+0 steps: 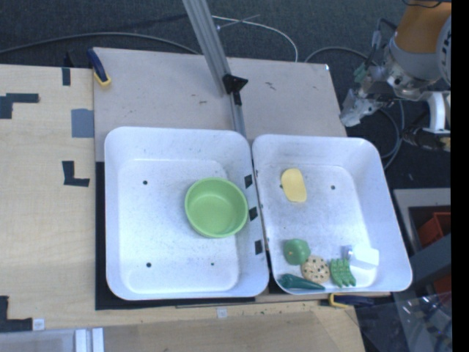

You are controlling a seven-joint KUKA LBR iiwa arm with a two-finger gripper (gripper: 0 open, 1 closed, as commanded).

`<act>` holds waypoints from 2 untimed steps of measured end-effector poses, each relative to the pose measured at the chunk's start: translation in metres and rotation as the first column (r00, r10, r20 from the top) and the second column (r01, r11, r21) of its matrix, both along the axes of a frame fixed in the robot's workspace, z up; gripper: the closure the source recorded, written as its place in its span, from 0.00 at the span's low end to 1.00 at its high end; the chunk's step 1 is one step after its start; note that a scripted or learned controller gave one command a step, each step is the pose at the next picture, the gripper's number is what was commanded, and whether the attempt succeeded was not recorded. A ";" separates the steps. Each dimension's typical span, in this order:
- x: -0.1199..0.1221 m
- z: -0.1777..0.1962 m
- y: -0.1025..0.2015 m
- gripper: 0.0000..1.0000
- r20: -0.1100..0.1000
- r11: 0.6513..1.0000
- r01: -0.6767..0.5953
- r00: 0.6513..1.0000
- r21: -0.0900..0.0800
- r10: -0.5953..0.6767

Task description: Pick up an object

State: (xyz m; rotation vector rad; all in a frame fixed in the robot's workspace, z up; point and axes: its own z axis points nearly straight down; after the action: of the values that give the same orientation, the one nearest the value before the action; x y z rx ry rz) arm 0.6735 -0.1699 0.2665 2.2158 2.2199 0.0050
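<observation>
Arm poised off the bins, nothing lifted.

The gripper (355, 113) hung past the far right corner of the right bin (381, 169); how its jaws stood could not be told, and no object showed between them. Nearest the jaws, below and to their left, lay a yellow piece (294, 185). Well apart from them, along that bin's near edge, clustered a green ball (296, 251), a speckled cookie (315, 268), and a green toy (341, 272). A green bowl (215, 207) sat in the left bin (132, 196).

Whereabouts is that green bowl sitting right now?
The green bowl sits in the left bin, toward its right side near the divide with the right bin, apart from the yellow piece there.
</observation>
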 end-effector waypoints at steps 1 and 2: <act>-0.023 -0.008 0.053 1.00 -0.008 1.000 -0.003 1.000 0.002 0.003; -0.035 -0.016 0.094 1.00 -0.009 1.000 -0.003 1.000 0.002 0.003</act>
State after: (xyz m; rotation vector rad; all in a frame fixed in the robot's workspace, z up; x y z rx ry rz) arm 0.6389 -0.0755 0.2507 2.2183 2.2287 -0.0024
